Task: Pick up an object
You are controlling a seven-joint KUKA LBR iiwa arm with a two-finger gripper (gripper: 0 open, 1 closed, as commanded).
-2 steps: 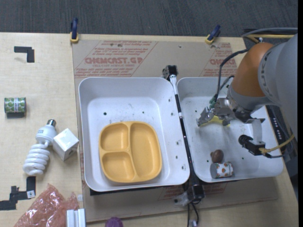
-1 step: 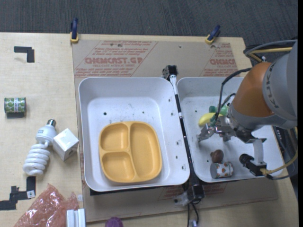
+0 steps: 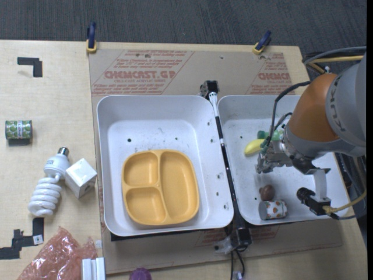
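**Claw low in the right bin, near the small objects**

The arm reaches in from the right, and its claw (image 3: pixel 263 163) hangs low inside the right bin (image 3: pixel 233 112). I cannot tell if the claw is open or closed, and I see nothing gripped in it. A yellow object (image 3: pixel 253 147) lies just beside it, toward the far side. A small brown round object (image 3: pixel 266 192) sits near it on the bin floor, and next to that a small can (image 3: pixel 273 209). The left bin (image 3: pixel 111 109) holds a yellow divided plate (image 3: pixel 160 187). On the tabletop (image 3: pixel 35 104) to the left lie a spiral light bulb (image 3: pixel 48 188) and a white cube (image 3: pixel 80 177).
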